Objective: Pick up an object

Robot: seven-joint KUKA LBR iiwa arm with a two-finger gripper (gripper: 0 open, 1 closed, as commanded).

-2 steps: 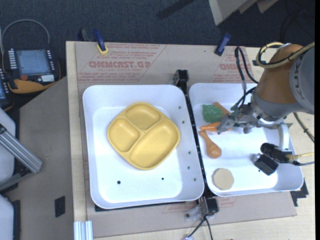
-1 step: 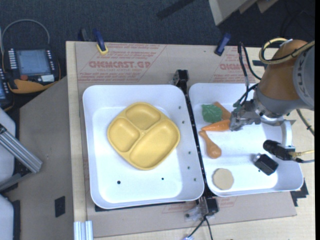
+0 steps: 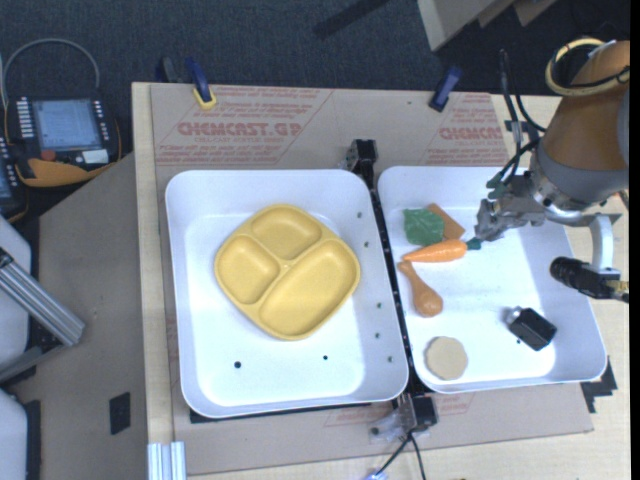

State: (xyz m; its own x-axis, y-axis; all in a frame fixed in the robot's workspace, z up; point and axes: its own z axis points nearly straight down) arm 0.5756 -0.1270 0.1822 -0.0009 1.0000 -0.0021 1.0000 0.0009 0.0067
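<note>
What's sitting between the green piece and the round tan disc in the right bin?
In the camera view, the carrot and the tan drumstick-shaped piece lie between the green piece and the round tan disc.

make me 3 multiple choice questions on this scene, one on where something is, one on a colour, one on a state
1. Where does the divided plate lie?
A. left bin
B. right bin
C. on the bench outside both bins

2. What colour is the divided plate?
A. blue
B. yellow
C. red

3. How does the carrot lie?
A. standing on end
B. flat on the bin floor
C. stacked on the divided plate

Answers:
1 A, it rests inside the left bin.
2 B, it is pale yellow all over.
3 B, it lies sideways on the floor of the right bin, its tip near the claw.
</note>
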